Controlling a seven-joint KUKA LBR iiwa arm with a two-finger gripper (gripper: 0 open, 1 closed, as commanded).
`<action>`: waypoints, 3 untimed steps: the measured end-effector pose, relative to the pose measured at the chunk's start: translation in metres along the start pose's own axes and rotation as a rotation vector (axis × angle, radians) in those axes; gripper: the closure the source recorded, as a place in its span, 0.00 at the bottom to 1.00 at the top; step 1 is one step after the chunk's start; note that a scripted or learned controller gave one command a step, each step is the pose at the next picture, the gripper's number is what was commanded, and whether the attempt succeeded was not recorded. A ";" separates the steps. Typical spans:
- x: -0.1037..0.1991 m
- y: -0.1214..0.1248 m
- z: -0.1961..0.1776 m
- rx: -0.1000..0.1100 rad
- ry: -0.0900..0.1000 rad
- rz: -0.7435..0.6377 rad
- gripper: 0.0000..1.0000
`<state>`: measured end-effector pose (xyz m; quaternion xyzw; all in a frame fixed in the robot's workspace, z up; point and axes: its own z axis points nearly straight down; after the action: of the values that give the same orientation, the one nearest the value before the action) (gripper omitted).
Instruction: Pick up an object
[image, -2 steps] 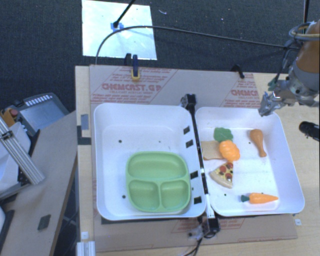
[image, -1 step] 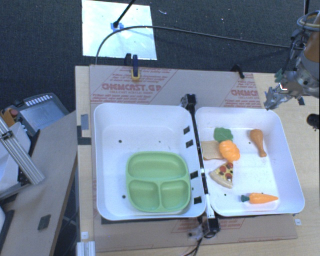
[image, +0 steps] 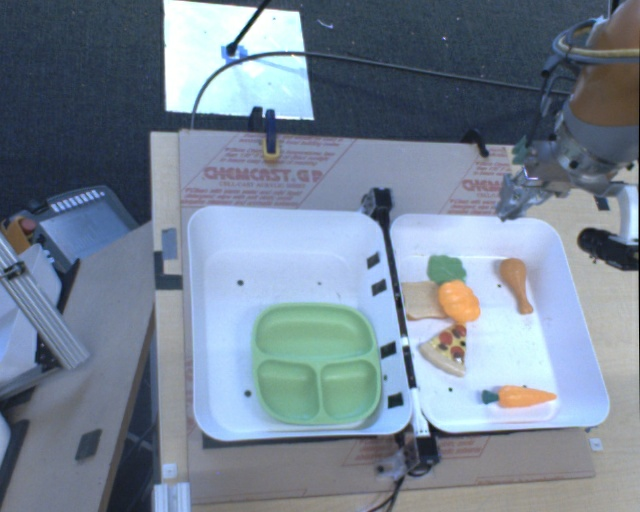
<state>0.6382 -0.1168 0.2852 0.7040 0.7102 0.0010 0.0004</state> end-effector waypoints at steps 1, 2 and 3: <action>0.058 0.002 0.014 0.000 0.001 -0.001 1.00; 0.107 0.004 0.023 0.001 0.001 -0.001 1.00; 0.166 -0.005 0.023 0.001 0.001 -0.001 1.00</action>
<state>0.6318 0.0492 0.2624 0.7035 0.7107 0.0010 -0.0005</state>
